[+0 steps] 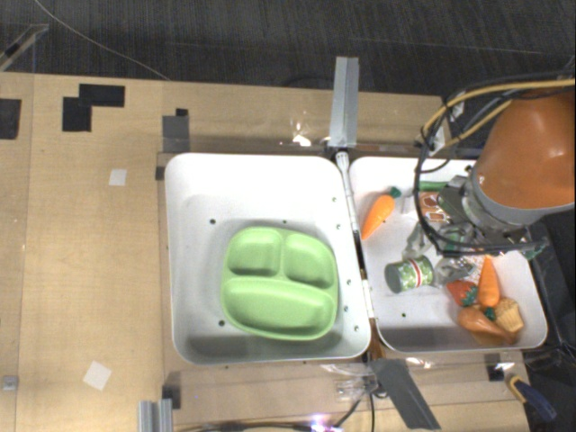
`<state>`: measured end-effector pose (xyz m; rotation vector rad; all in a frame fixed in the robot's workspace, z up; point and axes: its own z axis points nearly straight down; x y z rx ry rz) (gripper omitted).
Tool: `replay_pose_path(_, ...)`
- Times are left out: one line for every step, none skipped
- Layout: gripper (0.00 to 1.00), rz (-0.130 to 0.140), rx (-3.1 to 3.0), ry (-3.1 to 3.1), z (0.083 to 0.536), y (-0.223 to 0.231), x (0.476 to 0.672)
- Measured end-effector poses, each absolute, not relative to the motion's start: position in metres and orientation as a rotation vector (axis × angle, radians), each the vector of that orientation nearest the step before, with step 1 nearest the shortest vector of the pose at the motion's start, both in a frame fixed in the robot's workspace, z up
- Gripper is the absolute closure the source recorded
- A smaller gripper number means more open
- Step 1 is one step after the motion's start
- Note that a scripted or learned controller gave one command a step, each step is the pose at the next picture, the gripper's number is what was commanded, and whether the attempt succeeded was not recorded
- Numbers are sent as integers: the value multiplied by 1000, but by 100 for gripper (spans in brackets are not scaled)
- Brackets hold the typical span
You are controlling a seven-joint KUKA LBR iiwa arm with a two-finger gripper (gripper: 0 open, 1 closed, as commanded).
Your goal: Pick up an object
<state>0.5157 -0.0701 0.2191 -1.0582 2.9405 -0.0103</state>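
The right bin (396, 322) holds an orange toy carrot (378, 214) near its left wall, and a small can with a green and white label (409, 274) lying on its side in the middle. A second carrot (489, 282), a red piece (462, 292) and other toy food (493, 320) crowd the bin's front right corner. My gripper (443, 252) reaches down just right of the can, under the arm's orange band (531, 151). A brown and white packet (434, 207) peeks out beneath the wrist.
A green divided plate (279, 282) lies in the left bin (193, 241). A metal post (344, 106) stands behind the wall between the bins. Cables (441, 124) loop off the arm over the right bin's back edge.
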Motion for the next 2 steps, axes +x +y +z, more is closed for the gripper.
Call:
replay_pose_path(100,-3,-1080,2937,245,-56,603)
replay_pose_path(100,1,-1091,2936,218,-21,606)
